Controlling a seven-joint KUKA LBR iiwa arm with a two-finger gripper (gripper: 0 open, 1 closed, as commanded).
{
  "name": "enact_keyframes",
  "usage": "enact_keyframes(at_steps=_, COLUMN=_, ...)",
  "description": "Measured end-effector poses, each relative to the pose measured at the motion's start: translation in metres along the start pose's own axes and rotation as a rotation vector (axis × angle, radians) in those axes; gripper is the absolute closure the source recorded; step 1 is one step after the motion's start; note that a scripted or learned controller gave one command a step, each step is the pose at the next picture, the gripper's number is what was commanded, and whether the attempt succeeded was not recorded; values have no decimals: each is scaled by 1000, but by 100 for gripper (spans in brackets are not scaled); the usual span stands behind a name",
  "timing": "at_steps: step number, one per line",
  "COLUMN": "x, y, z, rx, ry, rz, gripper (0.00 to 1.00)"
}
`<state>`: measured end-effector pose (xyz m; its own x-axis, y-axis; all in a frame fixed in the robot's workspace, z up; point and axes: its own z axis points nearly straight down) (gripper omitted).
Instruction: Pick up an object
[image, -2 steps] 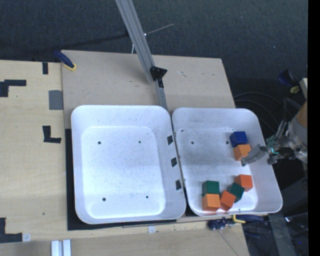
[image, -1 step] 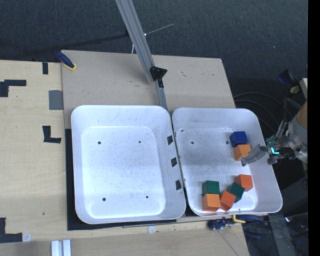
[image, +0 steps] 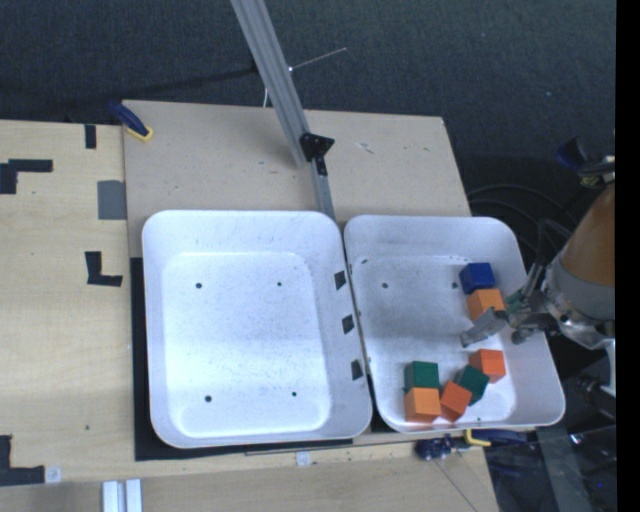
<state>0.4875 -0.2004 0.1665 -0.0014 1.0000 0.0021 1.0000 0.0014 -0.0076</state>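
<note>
1. Looking down on the bench, we see two shallow white bins side by side: the left bin and the right bin.
2. We see the arm reaching in from the right, its orange band just past the right bin's far wall.
3. We find the gripper low over the right half of the right bin, its grey fingers pointing left; whether they are spread or closed we cannot tell, and we see nothing between them.
4. We count the blocks in the right bin: a blue block near the right wall, with an orange block touching it just below, right beside the gripper.
5. We note a small orange block below the gripper, apart from it.
6. We see a cluster near the bin's front edge: a green block, an orange block below it, another orange block and a dark green block, all close together.
</note>
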Motion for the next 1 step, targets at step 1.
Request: enact_keyframes(at_steps=1, x=4, y=8, z=59, rx=0, ry=0, rz=-1, gripper=0)
